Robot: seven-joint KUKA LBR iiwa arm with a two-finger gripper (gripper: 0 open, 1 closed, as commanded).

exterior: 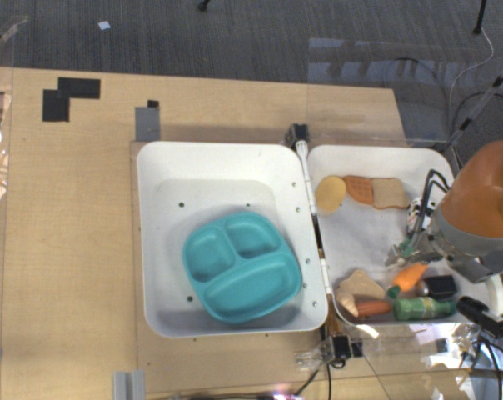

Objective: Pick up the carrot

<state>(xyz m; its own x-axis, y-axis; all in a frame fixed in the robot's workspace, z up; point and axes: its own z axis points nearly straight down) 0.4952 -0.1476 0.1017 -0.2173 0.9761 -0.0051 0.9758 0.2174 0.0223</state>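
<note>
While the teal plate (pixel 241 266) fills the left bin (pixel 151 223), we see the carrot (pixel 410 277) near the right bin's (pixel 360 161) front edge, under the gripper (pixel 411 252); we cannot tell how its fingers stand or whether it holds anything

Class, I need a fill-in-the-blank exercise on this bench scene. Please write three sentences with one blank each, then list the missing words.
1. The teal divided plate lies in the ____ bin.
2. The carrot lies in the right bin, just above a ____ bottle.
3. The divided plate has ____ compartments.

Missing words: left; green; three
</note>
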